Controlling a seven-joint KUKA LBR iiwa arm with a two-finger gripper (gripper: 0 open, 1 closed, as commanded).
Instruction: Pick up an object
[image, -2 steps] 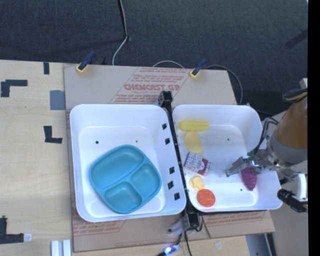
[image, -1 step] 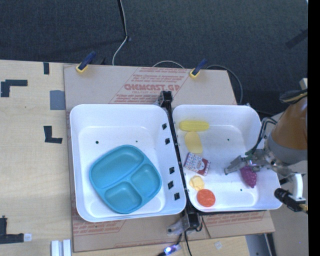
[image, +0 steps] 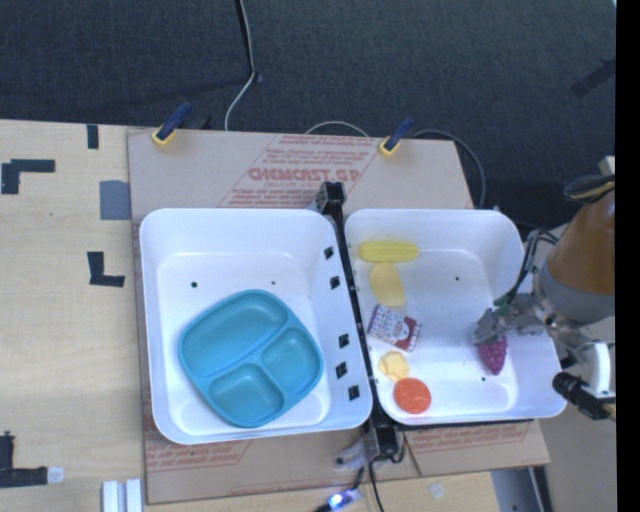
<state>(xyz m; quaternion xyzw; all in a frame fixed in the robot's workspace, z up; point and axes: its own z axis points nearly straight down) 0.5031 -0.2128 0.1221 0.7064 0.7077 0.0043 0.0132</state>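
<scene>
With the two-finger gripper (image: 497, 328) low in the right-hand white bin (image: 450, 228), its fingers pinching the top of the small purple bunch of plastic grapes (image: 492, 354), the sound move was a slow, straight lift clear of the bin wall.

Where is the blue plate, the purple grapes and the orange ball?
blue plate (image: 250, 355), camera view, the middle ridge between its compartments.
purple grapes (image: 492, 353), camera view, the middle of the bunch.
orange ball (image: 412, 396), camera view, its top.
</scene>
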